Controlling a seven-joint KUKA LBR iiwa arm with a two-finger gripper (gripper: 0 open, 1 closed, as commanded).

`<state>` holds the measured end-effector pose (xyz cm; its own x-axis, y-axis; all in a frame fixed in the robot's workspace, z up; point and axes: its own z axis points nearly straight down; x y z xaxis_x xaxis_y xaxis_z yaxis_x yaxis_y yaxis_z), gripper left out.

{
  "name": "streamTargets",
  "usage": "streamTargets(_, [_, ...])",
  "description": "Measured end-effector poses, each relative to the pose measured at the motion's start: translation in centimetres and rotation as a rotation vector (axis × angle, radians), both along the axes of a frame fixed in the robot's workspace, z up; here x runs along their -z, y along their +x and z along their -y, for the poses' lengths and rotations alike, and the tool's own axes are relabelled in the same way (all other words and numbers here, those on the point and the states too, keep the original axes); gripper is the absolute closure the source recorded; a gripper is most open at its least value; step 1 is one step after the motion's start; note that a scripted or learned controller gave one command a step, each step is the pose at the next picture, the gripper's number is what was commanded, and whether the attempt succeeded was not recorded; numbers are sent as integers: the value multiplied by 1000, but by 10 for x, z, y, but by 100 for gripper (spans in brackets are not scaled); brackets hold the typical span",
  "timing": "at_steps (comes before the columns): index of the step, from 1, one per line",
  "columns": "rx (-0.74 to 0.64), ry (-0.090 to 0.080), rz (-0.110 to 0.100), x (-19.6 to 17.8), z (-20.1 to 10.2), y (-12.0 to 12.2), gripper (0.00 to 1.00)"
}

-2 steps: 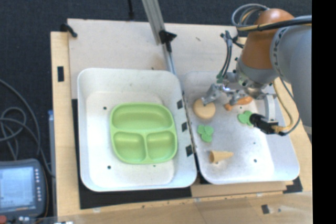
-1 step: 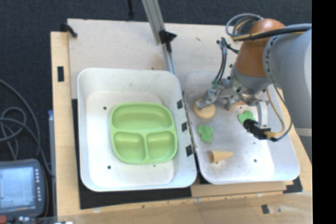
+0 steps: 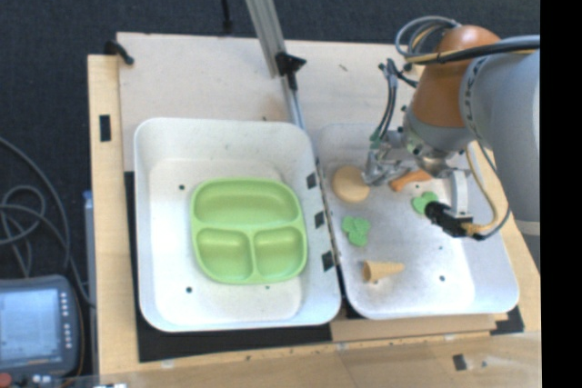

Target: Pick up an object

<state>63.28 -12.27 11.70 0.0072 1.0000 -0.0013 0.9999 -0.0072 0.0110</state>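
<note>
The claw (image 3: 382,164) hangs just right of the tan bread roll (image 3: 349,184) in the right bin (image 3: 491,286); whether it is parted I cannot tell. The roll looks light and rounded, likely slippery; grip across its widest middle.

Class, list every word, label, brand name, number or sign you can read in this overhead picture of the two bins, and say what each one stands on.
No text can be read anywhere in this picture.
Green divided tray in the left bin: plain, no lettering.
Grey device with a screen at the lower left: any marks on it are too small and blurred to read.
Arm and right bin: no label to be seen.
</note>
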Motion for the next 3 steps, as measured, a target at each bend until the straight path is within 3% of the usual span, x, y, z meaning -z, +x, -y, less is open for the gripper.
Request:
streamTargets(2, [-10,0,-4,-91,8,10,100])
streamTargets(3, [-10,0,-2,-155,9,6,100])
